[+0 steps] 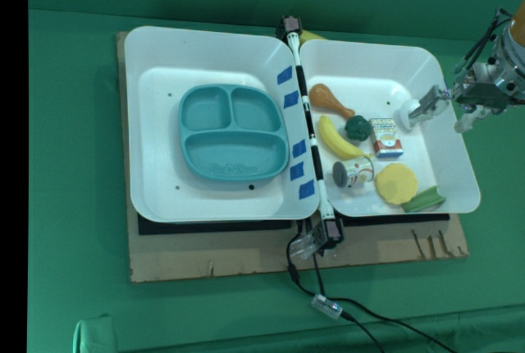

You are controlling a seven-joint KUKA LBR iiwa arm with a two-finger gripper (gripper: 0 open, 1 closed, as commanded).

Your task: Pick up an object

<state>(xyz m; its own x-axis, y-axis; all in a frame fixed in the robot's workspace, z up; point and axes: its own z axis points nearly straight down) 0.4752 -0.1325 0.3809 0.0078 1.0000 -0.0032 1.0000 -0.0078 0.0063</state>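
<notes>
Two shallow white bins sit side by side on a green bench. The left bin (152,56) holds a teal divided plate (234,132). The right bin (369,56) holds toy food. Taking the banana (338,139) as landmark: a chicken drumstick (330,99) lies just above it, a broccoli floret (357,127) just to its right, a small carton (385,137) beyond the broccoli, a can (353,172) just below it, and a yellow disc (396,183) and a green pod (423,199) to its lower right. The gripper (447,107) hovers well right of the banana, over the bin's right side, its two fingers apart with nothing between them.
</notes>
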